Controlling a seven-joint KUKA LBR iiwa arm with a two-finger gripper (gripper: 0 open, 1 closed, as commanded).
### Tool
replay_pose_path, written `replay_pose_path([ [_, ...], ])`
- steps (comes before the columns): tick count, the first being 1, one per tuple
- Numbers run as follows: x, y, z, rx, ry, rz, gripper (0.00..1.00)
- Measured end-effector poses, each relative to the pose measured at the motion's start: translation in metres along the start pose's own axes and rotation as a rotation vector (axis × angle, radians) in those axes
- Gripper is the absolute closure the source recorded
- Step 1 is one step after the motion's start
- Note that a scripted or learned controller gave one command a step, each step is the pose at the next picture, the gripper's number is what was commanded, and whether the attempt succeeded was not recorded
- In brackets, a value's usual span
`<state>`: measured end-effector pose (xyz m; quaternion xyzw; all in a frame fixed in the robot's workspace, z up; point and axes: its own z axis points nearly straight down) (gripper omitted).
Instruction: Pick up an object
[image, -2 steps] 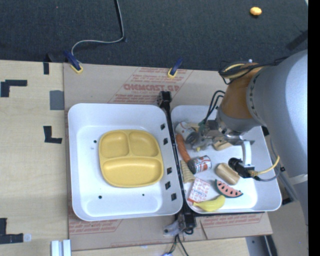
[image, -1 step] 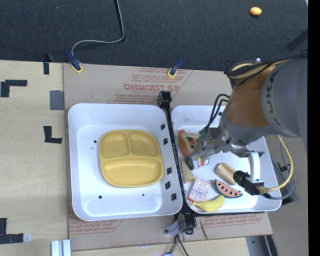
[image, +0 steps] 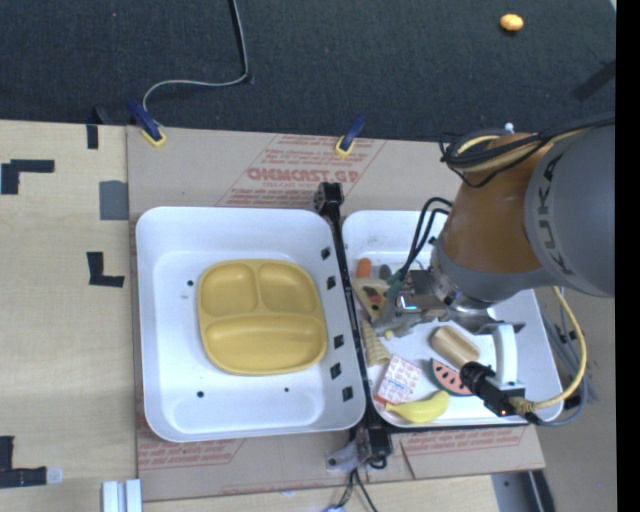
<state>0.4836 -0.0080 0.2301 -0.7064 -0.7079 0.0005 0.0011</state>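
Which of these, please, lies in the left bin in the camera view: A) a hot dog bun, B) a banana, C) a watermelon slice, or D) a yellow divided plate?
D: the yellow divided plate lies alone in the left bin, while the banana and the watermelon slice lie in the right bin, where the gripper reaches.

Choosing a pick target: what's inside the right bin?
In the right bin: a banana, a watermelon slice, a red-and-white packet, a tan roll, small pieces near the divider. The arm covers the rest.
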Motion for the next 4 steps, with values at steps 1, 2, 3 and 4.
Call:
replay_pose_path([
  [1, 0.015, 0.051, -0.021, -0.001, -0.001, 0.001, 1.0],
  [2, -0.055, 0.081, 0.034, 0.0, -0.002, 0.003, 1.0],
  [3, -0.003, 0.058, 0.001, -0.001, 0.0, 0.0, 1.0],
  [4, 0.055, 0.023, -0.016, 0.0, 0.0, 0.0, 1.0],
])
